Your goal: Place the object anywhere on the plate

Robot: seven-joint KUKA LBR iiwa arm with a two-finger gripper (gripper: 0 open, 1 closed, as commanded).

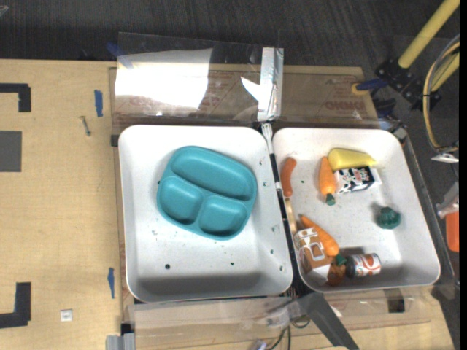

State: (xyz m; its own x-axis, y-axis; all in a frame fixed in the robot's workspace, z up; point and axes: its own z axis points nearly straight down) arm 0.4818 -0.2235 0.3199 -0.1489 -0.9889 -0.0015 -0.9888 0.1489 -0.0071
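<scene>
Camera view looks down on a tan tabletop (pixel 58 195) carrying two shallow white bins side by side. The left bin (pixel 146 261) holds a teal plate (pixel 208 189) with three compartments. It lies flat, a little toward the far side of the bin's middle, and nothing rests on it.

All the loose pieces are in the right bin (pixel 416 195), and nothing marks any one of them as the piece to be moved.

- **Near the dividing wall:** An orange sausage (pixel 289 175) lies lengthwise along the bin's left side.
- **Far part of the bin:**
  - An upright-pointing carrot (pixel 326 179) sits just right of the sausage.
  - A black-and-white carton (pixel 356 179) touches the carrot.
  - A yellow piece (pixel 350 157) rests against the carton's far edge.
- **Toward the right wall:** A small green piece (pixel 388 217) sits alone, well apart from the others.
- **Near left corner:** A tight cluster is packed here.
  - A second carrot (pixel 321 235) lies at a slant.
  - A small white-and-orange box (pixel 310 250) is pressed beside it.
  - A can (pixel 363 265) lies on its side, with a brownish piece at its left end that is too small to make out.

Beyond the left bin, a clear plastic sheet (pixel 182 86) catches a bright glare. A yellow bar (pixel 430 24) crosses the far right corner.
</scene>
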